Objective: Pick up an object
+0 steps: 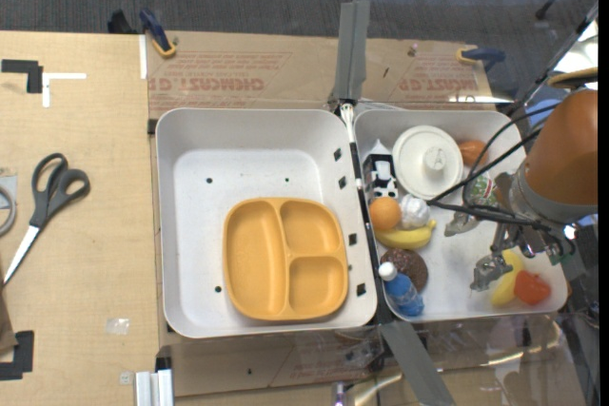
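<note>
While the pincer [492, 263] hovers, a banana [411, 234] lies nearby.

Arm [571, 152] cut off at right edge

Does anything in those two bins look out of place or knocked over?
Nothing looks spilled or broken. The orange divided tray lies flat, slightly askew, in the left bin. In the right bin, the blue bottle lies on its side among crowded toy food, and the gripper is down beside a red piece.
</note>
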